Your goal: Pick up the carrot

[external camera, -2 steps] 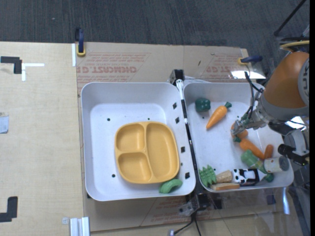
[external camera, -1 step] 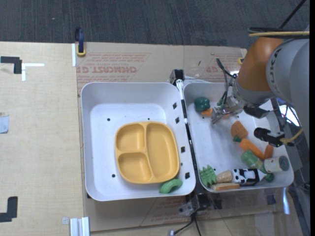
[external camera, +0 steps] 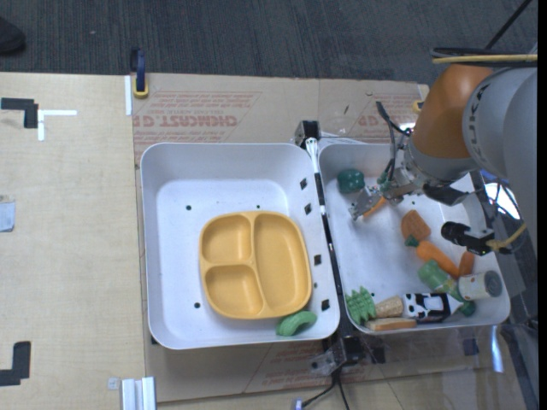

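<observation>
The carrot (external camera: 438, 253) is a short orange stick with a green leafy end (external camera: 432, 274). It lies at a slant in the right part of the right bin (external camera: 376, 254). My gripper (external camera: 367, 205) hangs low over the upper left part of that bin, well to the left of the carrot and apart from it. A thin orange sliver (external camera: 371, 213) shows right at the gripper's tip; what it is cannot be told. The grey arm with its orange band (external camera: 449, 114) reaches in from the upper right.
In the right bin lie a dimpled orange piece (external camera: 414, 224), a teal lump (external camera: 349, 179), a green spiky toy (external camera: 360, 303), a tan stick (external camera: 389, 308), a black-and-white toy (external camera: 427, 306) and a white cylinder (external camera: 483, 285). The left bin (external camera: 171, 229) bears a yellow divided plate (external camera: 255, 263) and a green piece (external camera: 297, 322).
</observation>
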Robot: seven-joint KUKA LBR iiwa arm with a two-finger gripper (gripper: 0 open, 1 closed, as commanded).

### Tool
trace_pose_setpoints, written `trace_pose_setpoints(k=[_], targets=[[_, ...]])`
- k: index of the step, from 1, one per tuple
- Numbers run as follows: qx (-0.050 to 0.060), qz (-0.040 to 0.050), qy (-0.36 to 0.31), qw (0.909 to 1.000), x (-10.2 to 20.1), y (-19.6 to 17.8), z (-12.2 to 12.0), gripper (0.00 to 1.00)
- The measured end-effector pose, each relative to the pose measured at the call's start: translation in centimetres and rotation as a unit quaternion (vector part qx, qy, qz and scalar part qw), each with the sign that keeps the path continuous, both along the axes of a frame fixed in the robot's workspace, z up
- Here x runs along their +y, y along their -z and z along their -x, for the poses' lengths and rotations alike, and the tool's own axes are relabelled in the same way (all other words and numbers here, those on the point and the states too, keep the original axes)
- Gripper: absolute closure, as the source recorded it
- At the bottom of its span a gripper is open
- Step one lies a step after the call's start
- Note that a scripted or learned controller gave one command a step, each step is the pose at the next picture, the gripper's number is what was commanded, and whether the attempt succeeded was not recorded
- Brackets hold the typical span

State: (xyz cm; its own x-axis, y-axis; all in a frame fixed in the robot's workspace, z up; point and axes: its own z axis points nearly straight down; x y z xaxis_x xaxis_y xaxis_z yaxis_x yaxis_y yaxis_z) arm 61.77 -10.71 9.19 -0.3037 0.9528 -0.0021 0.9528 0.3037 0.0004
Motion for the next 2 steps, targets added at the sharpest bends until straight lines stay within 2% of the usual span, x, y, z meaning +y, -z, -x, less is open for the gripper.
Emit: trace_pose_setpoints(k=[1,2], targets=[[-0.001,0.001,-0.001,1.0,0.0,-1.0,-0.1,1.0],[0.0,0.0007,0.124,0.9923,2.5,-10.0,0.8,1.0]])
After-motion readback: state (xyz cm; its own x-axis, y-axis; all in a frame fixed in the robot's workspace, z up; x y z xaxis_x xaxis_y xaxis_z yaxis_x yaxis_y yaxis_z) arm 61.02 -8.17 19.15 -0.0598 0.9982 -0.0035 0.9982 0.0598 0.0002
